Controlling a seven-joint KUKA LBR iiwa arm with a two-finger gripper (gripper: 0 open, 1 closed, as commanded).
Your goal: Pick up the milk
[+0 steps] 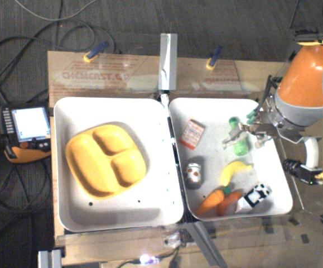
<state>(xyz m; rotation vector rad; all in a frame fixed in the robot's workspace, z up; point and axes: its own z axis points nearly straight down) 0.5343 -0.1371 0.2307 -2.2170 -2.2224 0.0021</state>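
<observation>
**Lining up on the milk carton in the right bin**

The 2 shallow white bins sit side by side: the left bin (72,205) bears a yellow plastic tray with 3 compartments (106,159), and the right bin (217,108) holds the small items. The grey arm with its orange band (303,82) reaches in at the right bin's upper right, and its metal two-finger gripper (244,134) hangs over a green plastic bottle (240,145). The fingers look spread, with nothing between them.

The task's item, a small red-and-white milk carton (192,133), lies flat near the bin's upper left, close to the divider and apart from the gripper. Below it stand a small grey can (193,173), a yellow banana (234,171), an orange carrot (211,201) and a black-and-white cow-patterned box (257,195).

In my judgement, a good pick means travelling left clear of the green bottle, centring above the carton, turning the fingers across its narrow side, and descending straight so neither finger strikes the bin wall.
</observation>
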